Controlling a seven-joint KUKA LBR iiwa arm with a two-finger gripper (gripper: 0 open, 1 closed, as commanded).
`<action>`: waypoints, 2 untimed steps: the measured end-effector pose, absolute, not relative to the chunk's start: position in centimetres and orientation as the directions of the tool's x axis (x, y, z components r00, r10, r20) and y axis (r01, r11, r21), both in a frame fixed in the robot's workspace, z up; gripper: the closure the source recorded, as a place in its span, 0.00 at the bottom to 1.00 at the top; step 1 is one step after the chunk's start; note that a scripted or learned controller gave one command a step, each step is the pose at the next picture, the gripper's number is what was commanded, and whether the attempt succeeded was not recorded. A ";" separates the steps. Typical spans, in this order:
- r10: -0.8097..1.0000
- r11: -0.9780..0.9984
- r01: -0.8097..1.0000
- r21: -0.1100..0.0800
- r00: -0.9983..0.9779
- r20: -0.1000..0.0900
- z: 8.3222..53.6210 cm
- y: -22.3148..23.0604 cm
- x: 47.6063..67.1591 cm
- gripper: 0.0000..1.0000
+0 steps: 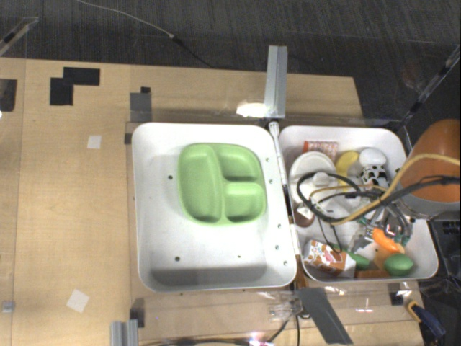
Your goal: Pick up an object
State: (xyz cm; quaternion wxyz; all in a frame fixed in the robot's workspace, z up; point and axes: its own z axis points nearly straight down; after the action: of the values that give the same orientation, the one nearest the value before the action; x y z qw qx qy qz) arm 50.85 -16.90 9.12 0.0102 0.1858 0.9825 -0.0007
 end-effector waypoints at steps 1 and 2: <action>0.219 0.976 0.219 0.001 -0.976 -0.010 8.8 -20.0 61.9 0.00; 0.270 0.963 0.270 0.001 -0.963 -0.015 9.0 -13.3 59.3 0.00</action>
State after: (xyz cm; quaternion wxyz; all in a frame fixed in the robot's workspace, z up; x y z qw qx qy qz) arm 59.29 -13.32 9.00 0.0076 0.1364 0.9906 -0.0004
